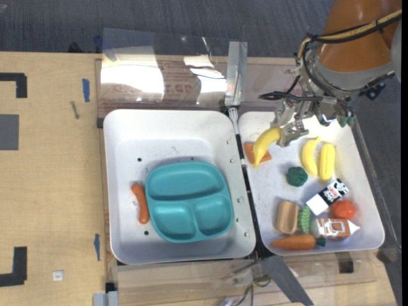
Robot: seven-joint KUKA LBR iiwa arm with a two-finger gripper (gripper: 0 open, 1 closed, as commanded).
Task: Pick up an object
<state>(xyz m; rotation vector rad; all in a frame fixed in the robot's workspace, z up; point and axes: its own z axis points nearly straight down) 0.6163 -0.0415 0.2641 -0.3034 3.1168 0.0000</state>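
Banana (266,141) sits raised at the right bin's (376,228) upper-left, its top end pinched between the gripper's (287,131) fingers. Teal tray (189,199) and sausage (141,203) lie in the left bin (118,129).

The arm (357,37) enters from the upper right, its orange band uppermost and the grey wrist (331,81) below it, angled down and leftward. The gripper (288,129) hangs low near the far edge of the right bin (376,234), its metal fingers (282,120) pointing down, clamped on a banana (266,142).
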